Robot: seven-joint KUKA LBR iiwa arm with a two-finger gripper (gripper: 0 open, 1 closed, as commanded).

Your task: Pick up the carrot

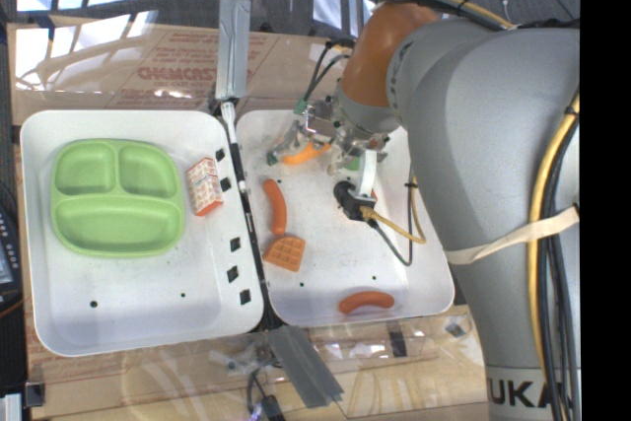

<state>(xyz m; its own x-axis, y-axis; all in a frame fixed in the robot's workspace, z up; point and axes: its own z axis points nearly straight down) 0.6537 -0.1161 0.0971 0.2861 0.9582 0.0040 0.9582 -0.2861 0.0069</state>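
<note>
While the arm reaches in from 3 o'clock:
Gripper (314,139): low in the right bin (429,271), at its 12 o'clock edge.
Carrot (302,154): beneath the gripper, touching.
Grip: cannot tell.
Sausage (276,205): at 6 o'clock of carrot.

Arm reaching into the right bin over the carrot

The gripper (308,135) sits low at the far end of the right bin (419,256), touching the carrot (305,153). Nearer lie a sausage (275,205), a waffle (285,253) and another sausage (367,302); the left bin (59,306) bears a green tray (116,196).
</note>
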